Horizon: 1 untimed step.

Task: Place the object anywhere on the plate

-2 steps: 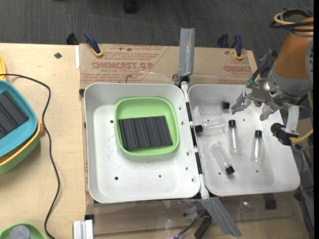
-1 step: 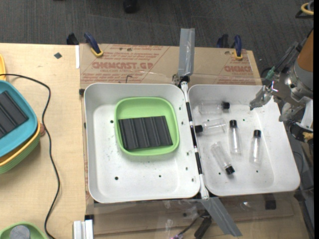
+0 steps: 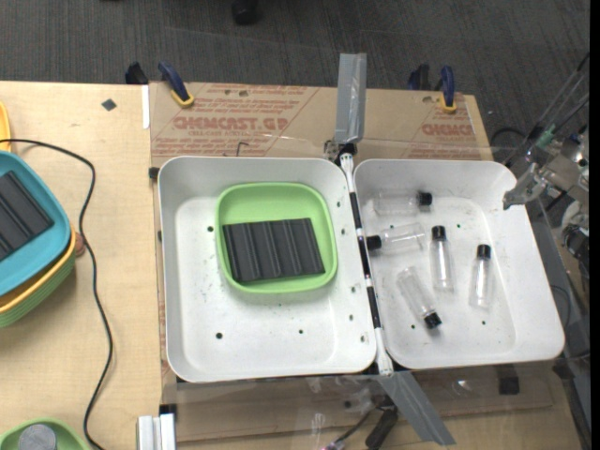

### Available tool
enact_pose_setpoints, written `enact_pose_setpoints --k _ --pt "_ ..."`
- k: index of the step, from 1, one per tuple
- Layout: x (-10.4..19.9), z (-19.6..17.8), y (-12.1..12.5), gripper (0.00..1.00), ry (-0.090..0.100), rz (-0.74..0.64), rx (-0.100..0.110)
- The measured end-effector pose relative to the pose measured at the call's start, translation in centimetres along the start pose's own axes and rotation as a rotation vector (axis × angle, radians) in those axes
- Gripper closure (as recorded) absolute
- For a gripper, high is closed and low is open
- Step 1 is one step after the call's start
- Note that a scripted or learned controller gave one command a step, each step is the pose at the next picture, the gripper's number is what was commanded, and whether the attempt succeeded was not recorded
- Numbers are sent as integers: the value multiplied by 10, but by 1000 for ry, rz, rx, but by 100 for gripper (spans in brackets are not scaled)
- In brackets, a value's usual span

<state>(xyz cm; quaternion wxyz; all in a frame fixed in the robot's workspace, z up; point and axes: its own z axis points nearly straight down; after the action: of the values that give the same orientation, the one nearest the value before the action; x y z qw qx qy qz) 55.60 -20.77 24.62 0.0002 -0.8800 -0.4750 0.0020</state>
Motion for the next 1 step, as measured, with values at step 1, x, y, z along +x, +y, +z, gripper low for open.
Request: enact_pose_setpoints --k 1 --pt "-13 -38 -10 0 0 388 1"
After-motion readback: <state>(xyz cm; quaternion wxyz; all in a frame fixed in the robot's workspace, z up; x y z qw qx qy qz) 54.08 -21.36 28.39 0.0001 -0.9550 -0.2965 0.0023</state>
